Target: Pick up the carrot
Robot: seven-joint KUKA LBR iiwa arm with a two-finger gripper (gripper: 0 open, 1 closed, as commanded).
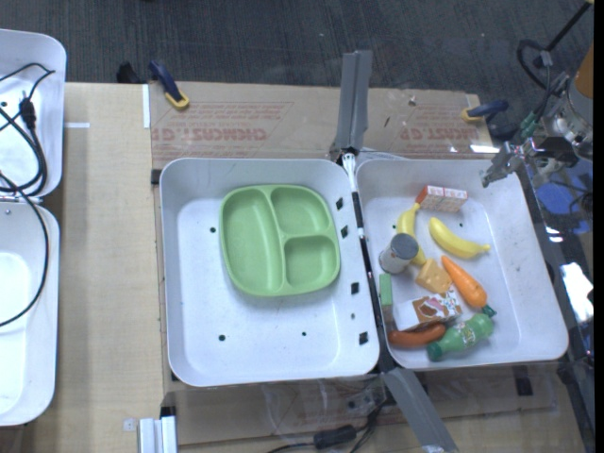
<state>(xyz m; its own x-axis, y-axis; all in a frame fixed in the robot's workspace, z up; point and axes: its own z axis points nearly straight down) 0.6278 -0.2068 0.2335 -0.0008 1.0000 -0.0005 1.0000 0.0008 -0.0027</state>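
The carrot (pixel 464 282) is orange with a small green end. It lies slanted in the right bin (pixel 524 253), towards its lower right, between a yellow banana (pixel 459 239) above and a green bottle (pixel 461 338) below. An orange wedge (pixel 434 275) touches its left side. My gripper (pixel 505 162) hangs over the bin's upper right corner, well above and to the right of the carrot, with nothing seen in it.
The right bin also holds a second banana (pixel 406 220), a grey can (pixel 400 251), a small red-and-white box (pixel 442 196), a printed packet (pixel 436 307) and a red sausage (pixel 417 336). A green divided plate (pixel 280 239) lies in the left bin (pixel 189 300).
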